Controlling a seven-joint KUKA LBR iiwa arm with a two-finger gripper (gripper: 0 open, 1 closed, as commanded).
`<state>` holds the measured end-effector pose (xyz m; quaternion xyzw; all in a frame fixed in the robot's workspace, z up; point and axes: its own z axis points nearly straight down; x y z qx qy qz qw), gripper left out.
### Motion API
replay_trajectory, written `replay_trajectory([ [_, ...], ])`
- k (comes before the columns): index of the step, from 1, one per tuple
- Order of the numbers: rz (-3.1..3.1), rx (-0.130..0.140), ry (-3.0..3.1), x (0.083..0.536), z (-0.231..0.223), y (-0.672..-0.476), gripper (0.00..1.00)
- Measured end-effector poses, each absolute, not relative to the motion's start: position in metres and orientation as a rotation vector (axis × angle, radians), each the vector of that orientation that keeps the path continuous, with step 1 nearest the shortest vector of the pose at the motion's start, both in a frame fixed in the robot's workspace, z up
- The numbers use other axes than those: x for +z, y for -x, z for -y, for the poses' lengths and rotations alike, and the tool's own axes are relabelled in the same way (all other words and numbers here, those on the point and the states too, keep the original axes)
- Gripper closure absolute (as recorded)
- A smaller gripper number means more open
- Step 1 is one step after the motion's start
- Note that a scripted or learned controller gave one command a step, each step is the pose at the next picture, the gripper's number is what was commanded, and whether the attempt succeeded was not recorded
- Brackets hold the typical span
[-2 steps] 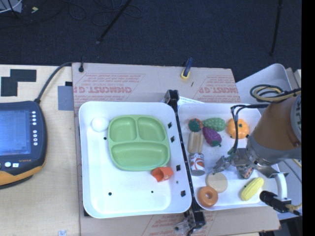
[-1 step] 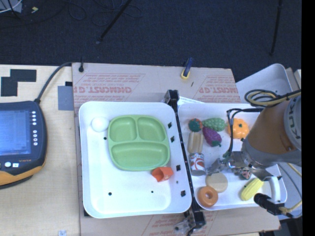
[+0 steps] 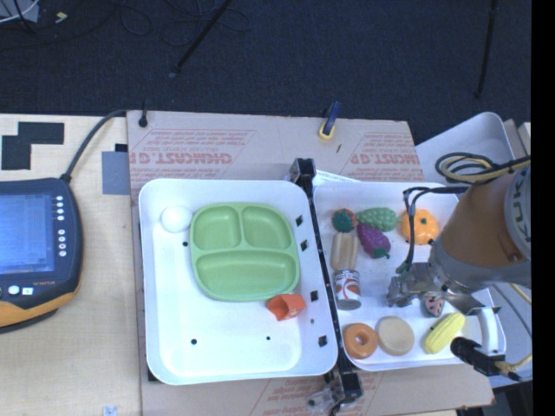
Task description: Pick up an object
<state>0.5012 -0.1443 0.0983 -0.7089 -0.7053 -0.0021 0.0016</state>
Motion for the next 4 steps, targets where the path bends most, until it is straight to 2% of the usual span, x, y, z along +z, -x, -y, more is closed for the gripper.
replay_trajectory([
  [1,2.221,0.001,2.22,0.145,0.15,-0.51,1.0],
  [2,2.221,0.001,2.22,0.192,0.153,-0.501,1.0],
  [3,2.222,0.001,2.219,0.228,0.154,-0.502,1.0],
  [4,2.225,0.001,2.212,0.234,0.104,-0.534,1.0],
])
